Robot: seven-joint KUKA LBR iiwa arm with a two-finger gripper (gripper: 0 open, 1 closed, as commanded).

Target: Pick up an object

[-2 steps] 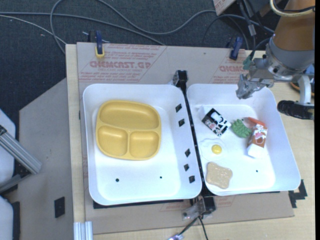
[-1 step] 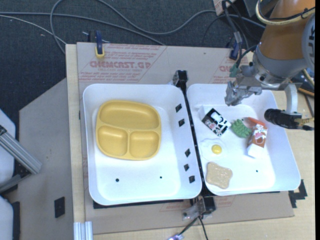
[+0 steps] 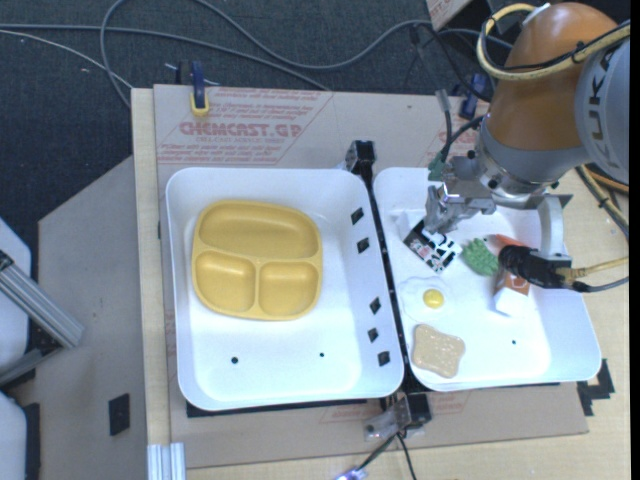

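One toast slice (image 3: 438, 351), one fried egg (image 3: 431, 296).

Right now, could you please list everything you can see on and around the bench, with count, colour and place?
Bins: two, white, side by side on the bench.
Divided plate: one, yellow, three compartments, in the left bin.
Toy fried egg: one, white with yellow yolk, right bin, middle.
Toast slice: one, tan, right bin, near front edge.
Green item: one, right bin, beside the gripper.
Small carton: one, white and orange-red, right bin, right of the green item.
Clamp: one, blue and yellow, back edge of the board.
Cables: grey, on the dark floor behind.
Arm: one, grey and orange, over the right bin.
Gripper: one, low over the right bin's back left.
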